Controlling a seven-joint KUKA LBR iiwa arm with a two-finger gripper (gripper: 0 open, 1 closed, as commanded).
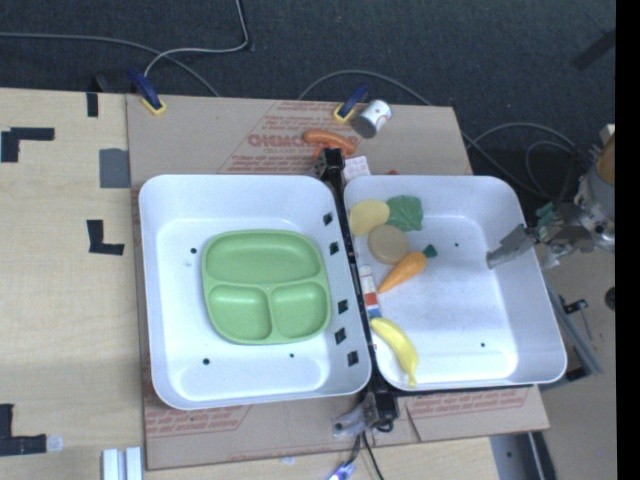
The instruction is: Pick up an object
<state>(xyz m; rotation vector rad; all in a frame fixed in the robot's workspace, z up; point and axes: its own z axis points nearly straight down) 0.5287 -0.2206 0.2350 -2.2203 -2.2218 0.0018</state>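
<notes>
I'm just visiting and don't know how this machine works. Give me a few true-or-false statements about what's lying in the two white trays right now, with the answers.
1. The green divided plate lies in the left bin. True.
2. The banana lies on the green plate. False: it lies in the right bin, near its front left corner.
3. The carrot lies in the right bin, close to a tan round piece. True.
4. The gripper holds the carrot. False: it is over the right bin's right edge, apart from the carrot.
5. A yellow piece and a green leafy piece lie side by side. True.
</notes>
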